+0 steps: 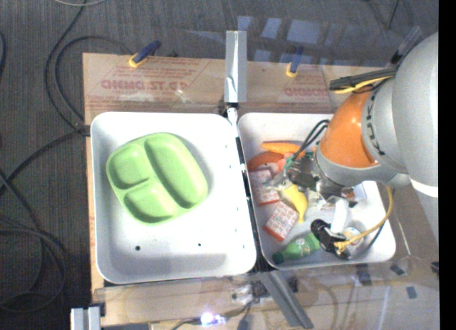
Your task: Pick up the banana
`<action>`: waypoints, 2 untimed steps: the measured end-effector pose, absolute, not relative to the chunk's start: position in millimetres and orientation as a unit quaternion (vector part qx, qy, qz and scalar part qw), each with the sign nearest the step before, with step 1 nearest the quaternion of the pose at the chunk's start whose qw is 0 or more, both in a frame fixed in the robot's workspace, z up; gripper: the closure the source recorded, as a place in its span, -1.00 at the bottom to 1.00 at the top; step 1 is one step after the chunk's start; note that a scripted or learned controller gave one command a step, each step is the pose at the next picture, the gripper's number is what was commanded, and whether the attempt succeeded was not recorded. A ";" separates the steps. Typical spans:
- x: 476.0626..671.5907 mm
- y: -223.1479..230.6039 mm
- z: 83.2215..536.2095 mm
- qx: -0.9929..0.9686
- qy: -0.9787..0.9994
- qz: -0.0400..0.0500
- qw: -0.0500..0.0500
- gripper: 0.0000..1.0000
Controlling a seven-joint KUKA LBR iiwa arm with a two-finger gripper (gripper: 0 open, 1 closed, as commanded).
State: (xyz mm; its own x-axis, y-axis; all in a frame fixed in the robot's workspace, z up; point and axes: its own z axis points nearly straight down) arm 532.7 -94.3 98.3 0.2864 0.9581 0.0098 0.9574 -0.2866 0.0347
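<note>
Camera view is looking down on the bench [142, 83], and every place here is being given against the right-hand white bin [381, 249]. Against that bin's near wall a green bottle-shaped thing [298, 249] is lying on its side. Just beyond it, towards the bin's middle, a red-and-white packet [281, 220] is lying flat. The banana [296, 201] is lying just past the packet, close to the bin's centre. The tool [306, 177] is hanging right at the banana's far end, beneath the arm's orange band [345, 143]; the wrist is covering it, so I cannot tell whether it is open or closed. Towards the bin's far wall an orange thing [281, 147] is lying. Beside the bin's left wall, the left white bin [142, 250] is holding a green divided plate [157, 177]. Beyond the bin's far wall, a blue-and-yellow clamp [292, 65] is sitting on the bench.
</note>
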 end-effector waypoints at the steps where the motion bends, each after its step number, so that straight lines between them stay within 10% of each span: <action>1: 531.0 -95.2 105.8 0.802 0.597 0.012 0.009 1.00; 2: 609.6 -39.1 183.2 0.838 0.546 -0.003 0.001 1.00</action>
